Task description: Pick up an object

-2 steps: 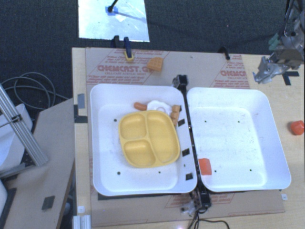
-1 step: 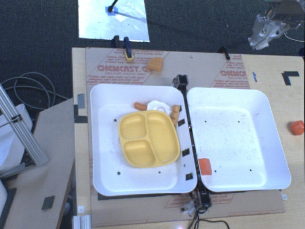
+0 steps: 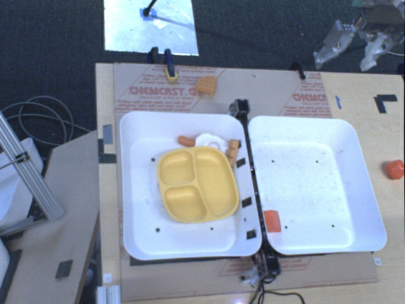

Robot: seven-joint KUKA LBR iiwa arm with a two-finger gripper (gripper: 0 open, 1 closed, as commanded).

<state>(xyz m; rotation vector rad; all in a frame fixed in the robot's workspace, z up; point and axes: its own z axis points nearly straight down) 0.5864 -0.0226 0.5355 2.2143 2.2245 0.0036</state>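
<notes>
My gripper (image 3: 352,49) hangs at the top right, past the far edge of the bench, fingers (image 3: 329,45) spread apart and nothing between them. A yellow divided plate (image 3: 197,185) lies in the left bin (image 3: 140,189). Behind the plate sit a small orange sausage-like piece (image 3: 186,141), a white round piece (image 3: 211,142) and a small tan piece (image 3: 233,151). An orange block (image 3: 271,220) rests at the near left corner of the right bin (image 3: 342,182).
A tan waffle-like piece (image 3: 206,85) lies on the board behind the left bin. A small orange object (image 3: 394,169) sits on the bench right of the right bin. A yellow and blue clamp (image 3: 169,65) stands at the board's far edge. Cables (image 3: 38,122) lie at left.
</notes>
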